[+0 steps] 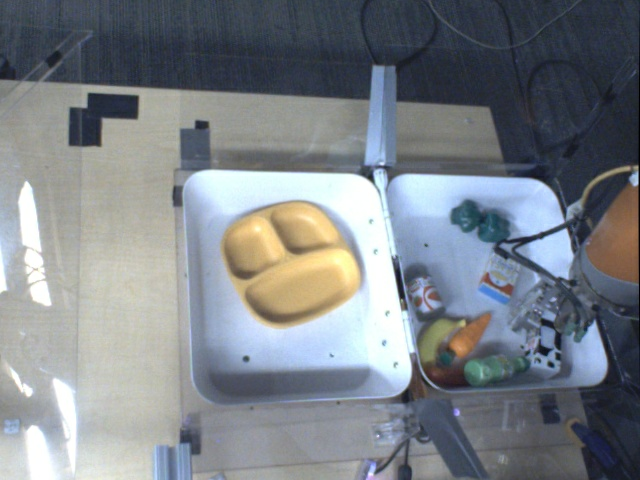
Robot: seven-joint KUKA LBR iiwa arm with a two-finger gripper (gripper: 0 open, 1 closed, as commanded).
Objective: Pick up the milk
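Observation:
The milk (497, 280) is a small white carton with a blue and orange label, lying in the middle of the right bin (440, 200). My gripper (545, 315) hangs over the bin's right side, a little to the right of and below the carton, apart from it. Nothing can be made out in its grasp. The orange-banded arm (612, 253) comes in over the bin's right rim.
A green lumpy toy (478, 220) lies at the right bin's back. A small round can (422, 293), a yellow-green fruit (437, 336), a carrot (468, 336), a green bottle (493, 369) and a black-and-white item (546, 356) crowd its front. The left bin (210, 348) holds a yellow divided plate (290, 261).

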